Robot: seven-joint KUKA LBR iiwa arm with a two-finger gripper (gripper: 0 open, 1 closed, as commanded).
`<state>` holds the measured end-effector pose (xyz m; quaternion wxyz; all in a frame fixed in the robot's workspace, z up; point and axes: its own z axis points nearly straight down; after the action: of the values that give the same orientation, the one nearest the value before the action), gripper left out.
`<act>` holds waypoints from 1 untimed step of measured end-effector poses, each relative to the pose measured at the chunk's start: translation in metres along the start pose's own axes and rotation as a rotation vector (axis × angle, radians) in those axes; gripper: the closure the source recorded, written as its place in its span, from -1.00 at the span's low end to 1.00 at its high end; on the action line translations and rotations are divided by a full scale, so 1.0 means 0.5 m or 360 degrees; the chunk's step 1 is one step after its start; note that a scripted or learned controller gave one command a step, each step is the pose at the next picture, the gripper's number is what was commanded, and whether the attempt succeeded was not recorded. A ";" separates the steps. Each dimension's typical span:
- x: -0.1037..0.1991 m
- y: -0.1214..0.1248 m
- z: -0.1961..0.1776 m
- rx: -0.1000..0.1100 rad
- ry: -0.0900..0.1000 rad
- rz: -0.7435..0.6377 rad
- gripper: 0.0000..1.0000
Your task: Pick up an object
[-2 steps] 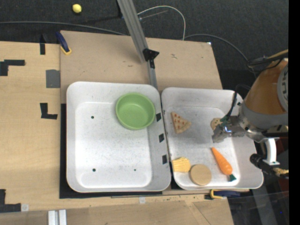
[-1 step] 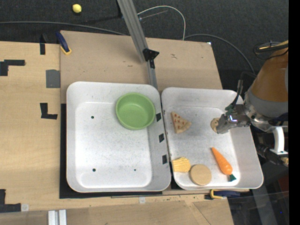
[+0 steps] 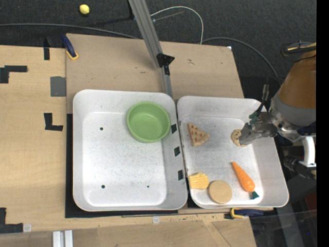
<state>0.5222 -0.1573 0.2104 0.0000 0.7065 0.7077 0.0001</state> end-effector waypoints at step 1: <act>0.126 0.022 -0.009 0.0001 0.0004 -0.0010 1.00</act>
<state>0.5329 -0.0941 0.2151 -0.0012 0.7042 0.7100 0.0007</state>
